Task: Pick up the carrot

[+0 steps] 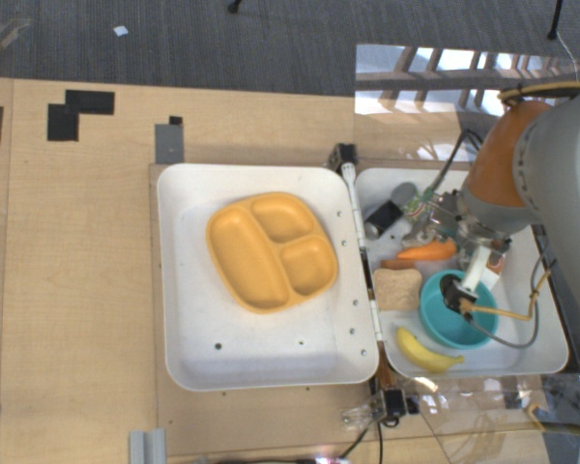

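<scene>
The orange carrot (426,253) lies on its side in the middle of the right bin (551,351), its tip pointing left. My gripper (439,222) hangs just over the carrot's right half, at the end of the grey arm with the orange band. The gripper's body hides the carrot's right end, and I see nothing lifted off the bin floor.
In the right bin a bread slice (397,288) lies below the carrot, beside a teal bowl (447,319) and a banana (425,350) near the front wall. A black and grey object (385,216) sits at the back left. The left bin (188,356) holds a yellow divided plate (269,249).
</scene>
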Robot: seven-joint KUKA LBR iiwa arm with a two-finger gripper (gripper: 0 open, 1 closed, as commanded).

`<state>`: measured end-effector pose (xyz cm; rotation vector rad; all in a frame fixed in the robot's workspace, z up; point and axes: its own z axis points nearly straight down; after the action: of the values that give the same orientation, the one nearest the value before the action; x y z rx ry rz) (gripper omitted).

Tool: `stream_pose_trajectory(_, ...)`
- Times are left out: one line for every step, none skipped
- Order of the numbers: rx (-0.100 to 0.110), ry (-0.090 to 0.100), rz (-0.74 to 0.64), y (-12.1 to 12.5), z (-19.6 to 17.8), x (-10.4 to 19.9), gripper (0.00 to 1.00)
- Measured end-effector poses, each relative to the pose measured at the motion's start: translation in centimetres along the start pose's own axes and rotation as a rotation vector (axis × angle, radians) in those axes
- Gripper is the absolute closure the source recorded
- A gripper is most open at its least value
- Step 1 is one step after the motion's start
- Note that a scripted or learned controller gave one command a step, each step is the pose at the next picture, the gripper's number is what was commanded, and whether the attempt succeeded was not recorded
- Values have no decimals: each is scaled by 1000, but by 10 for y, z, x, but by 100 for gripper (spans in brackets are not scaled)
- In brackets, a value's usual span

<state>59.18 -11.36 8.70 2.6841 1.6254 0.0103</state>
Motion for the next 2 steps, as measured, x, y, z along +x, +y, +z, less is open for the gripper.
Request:
stream_pose_trajectory(-2,2,207,-35,-1,-36,0)
stream_pose_trajectory(-8,8,199,-32,-14,-31,100)
